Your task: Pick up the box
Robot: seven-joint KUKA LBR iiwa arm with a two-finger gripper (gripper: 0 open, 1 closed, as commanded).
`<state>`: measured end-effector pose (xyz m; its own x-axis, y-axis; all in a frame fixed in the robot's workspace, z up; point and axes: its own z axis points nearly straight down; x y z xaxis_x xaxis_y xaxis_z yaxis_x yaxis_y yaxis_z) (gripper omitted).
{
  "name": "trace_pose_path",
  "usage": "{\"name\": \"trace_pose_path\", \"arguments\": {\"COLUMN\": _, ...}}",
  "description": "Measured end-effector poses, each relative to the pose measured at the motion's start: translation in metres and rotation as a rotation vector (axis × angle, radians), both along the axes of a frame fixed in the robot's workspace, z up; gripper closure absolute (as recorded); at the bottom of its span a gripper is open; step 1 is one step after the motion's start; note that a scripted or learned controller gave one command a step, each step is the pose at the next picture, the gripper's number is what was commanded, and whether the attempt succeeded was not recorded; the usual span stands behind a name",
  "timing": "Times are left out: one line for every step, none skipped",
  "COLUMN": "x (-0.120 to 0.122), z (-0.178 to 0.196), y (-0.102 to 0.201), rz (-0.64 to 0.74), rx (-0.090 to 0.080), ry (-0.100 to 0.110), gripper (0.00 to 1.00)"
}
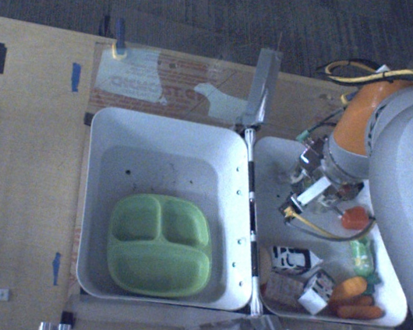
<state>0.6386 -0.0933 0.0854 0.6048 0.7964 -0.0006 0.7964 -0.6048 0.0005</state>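
Claw [326, 196]: you see it over the far half of the right bin [274, 164], grip state you cannot tell | box [292, 258]: black-and-white, by that bin's near edge, toward its left wall (apart from the claw) | left bin [118, 125]: green plate [159, 245] at its near edge

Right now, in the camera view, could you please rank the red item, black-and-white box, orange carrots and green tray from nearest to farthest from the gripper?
From the gripper:
1. red item, close beside it.
2. black-and-white box, right bin, toward its front.
3. orange carrots, that bin's front corner.
4. green tray, left bin.
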Motion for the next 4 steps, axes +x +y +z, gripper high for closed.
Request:
{"name": "trace_pose_path", "arguments": {"x": 0.001, "z": 0.012, "y": 0.002, "rz": 0.005, "rx": -0.001, "ry": -0.002, "gripper": 1.0}}
{"name": "trace_pose_path", "arguments": {"x": -0.07, "z": 0.001, "y": -0.019, "rz": -0.044, "rx": 0.001, "ry": -0.001, "gripper": 1.0}}
{"name": "trace_pose_path", "arguments": {"x": 0.001, "z": 0.256, "y": 0.018, "rz": -0.051, "rx": 0.0, "ry": 0.0, "gripper": 1.0}}
{"name": "trace_pose_path", "arguments": {"x": 0.008, "z": 0.231, "y": 0.106, "rz": -0.049, "rx": 0.001, "ry": 0.005, "gripper": 1.0}}
